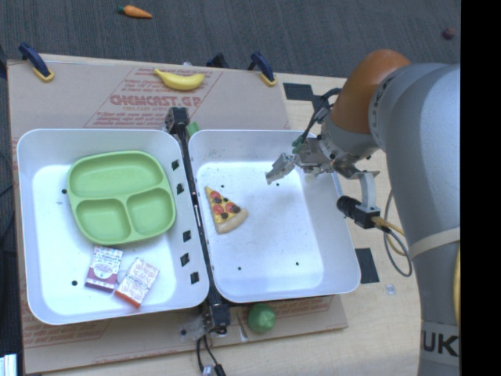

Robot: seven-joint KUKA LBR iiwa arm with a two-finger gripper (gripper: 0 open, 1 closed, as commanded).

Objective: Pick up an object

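Left bin [31, 233]: a green divided plate [121, 194] lies in the upper half, three compartments, nothing in them. Below it, near the bin's front, two small printed packets sit side by side, a dark red one [104, 268] and an orange-and-white one [138, 280], close together, possibly touching. Behind the bins, on the cardboard sheet [235, 92] that covers the surface, a yellow banana [180, 77] lies just above the red printing. Farther back, an orange carrot [136, 11] lies on the grey floor. Right bin [313, 265]: a toy pizza slice [224, 208] lies flat near the left wall, crust toward the front. In front of that bin, on the cardboard edge, a green ball [261, 317]. The pincer [279, 169] hangs over the right bin's upper middle, pointing left, well apart from the pizza slice; whether it is wide or narrow I cannot tell. The grey arm [415, 139] comes in from the right.
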